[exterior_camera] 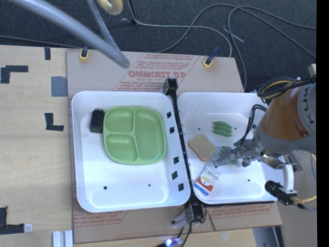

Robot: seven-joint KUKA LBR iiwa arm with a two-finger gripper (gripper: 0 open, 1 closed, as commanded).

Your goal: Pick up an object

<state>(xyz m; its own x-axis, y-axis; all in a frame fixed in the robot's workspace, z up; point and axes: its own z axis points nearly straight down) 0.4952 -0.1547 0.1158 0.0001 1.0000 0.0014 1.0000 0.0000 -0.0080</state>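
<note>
I work in a robotics lab, not a home. My bench (pixel 31 138) is pale wood with black marker shapes stuck along its left edge. A clamped cardboard sheet (pixel 154 71) carries two white bins (pixel 82 138), and loose cables (pixel 216 19) trail over dark carpet (pixel 257 40) past the far edge.

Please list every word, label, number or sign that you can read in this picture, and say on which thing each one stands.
"CHEMCAST GP": red print on the cardboard sheet under the bins; letters partly blurred, so the reading is uncertain.
Smaller red lines around it: too blurred to read.
Packet in the right bin: coloured print, too small to read.
</note>
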